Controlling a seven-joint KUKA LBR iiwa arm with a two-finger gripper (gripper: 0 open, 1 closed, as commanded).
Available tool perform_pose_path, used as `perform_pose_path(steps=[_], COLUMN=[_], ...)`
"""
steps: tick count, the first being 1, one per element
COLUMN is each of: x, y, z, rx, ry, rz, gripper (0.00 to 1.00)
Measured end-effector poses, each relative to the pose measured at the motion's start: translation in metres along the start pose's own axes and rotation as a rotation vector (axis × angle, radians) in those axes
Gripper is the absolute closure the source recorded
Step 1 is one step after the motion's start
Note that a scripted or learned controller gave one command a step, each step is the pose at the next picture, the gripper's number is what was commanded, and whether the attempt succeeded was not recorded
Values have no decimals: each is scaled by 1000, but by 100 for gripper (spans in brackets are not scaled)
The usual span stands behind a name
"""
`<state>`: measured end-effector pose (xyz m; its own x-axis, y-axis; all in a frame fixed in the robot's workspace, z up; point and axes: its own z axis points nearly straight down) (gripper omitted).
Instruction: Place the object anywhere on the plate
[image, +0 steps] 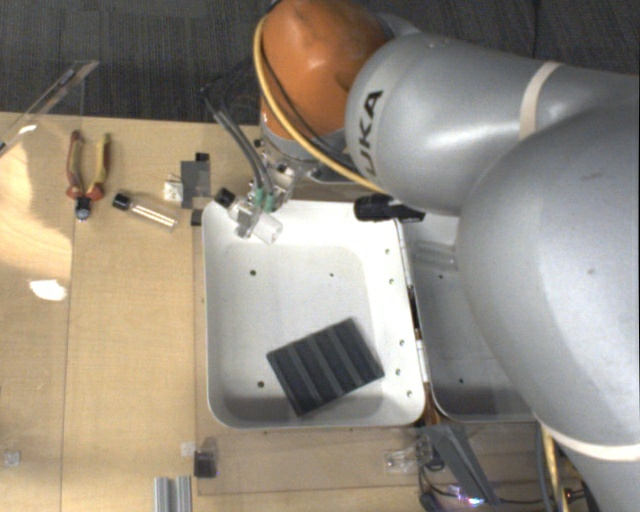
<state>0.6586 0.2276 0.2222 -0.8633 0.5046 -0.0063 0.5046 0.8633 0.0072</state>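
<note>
A dark grey ribbed slab (325, 367) lies flat and turned at an angle in the near part of the left white bin (225, 330). My gripper (256, 220) hangs over the bin's far left corner, well away from the slab and toward the back. Its tip looks pale and see-through with a small green part above it. I cannot make out anything held there. The orange band and grey wrist sit right above it and hide the bin's far rim.
The big grey arm covers most of the right bin (470, 395). On the wooden bench to the left lie red-handled pliers (86, 165), a small clear vial (145, 209) and a dark clamp (197, 180).
</note>
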Motion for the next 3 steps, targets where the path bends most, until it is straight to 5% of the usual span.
perform_pose_path(steps=[3], x=[-2], y=[5], z=[-37], rx=[-18], ry=[-13], rz=[-5], gripper=[100])
